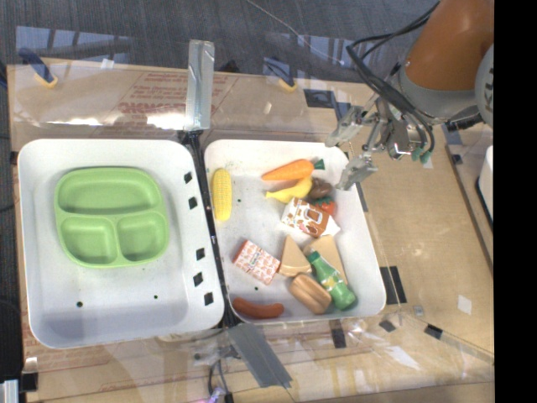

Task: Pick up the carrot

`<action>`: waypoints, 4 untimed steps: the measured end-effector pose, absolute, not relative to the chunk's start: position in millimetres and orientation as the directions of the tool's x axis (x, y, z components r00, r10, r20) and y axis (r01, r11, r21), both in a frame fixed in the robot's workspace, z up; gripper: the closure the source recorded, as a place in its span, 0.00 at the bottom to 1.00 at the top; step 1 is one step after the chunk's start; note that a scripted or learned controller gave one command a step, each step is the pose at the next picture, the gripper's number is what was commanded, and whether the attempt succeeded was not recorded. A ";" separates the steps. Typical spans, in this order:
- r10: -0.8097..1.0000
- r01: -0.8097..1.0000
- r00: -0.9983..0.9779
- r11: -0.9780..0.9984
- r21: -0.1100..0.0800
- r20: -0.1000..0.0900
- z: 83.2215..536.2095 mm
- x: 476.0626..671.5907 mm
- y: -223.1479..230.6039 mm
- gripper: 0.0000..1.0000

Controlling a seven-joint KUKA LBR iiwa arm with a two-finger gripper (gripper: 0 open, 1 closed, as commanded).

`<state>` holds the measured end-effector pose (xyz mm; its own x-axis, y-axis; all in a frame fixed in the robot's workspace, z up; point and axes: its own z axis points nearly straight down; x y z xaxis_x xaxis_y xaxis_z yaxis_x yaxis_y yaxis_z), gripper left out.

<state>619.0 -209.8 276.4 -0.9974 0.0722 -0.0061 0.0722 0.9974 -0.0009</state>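
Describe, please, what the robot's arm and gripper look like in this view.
The arm is a rounded body with a broad orange band over a grey section. Black cables loop from it toward the wrist. The gripper is a small metallic grey assembly of thin links and brackets, with a green spot near its right side.

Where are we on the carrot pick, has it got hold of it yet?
Not yet. The carrot lies in the right bin near its far edge, against the banana. The gripper hangs over the bin's far right corner, to the right of the carrot, with nothing between its fingers. Left: move over the carrot, descend, grasp, lift.
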 end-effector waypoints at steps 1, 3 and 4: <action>-0.436 -0.436 -0.900 0.900 0.001 0.000 226.2 638.6 -206.2 0.00; -0.484 -0.483 -0.875 0.875 -0.019 -0.014 111.4 664.5 -204.0 0.00; -0.485 -0.484 -0.874 0.874 -0.026 -0.022 125.8 667.4 -204.0 1.00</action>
<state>667.4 -204.0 125.8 -0.8743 -0.4849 -0.0222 -0.4844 0.8745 -0.0264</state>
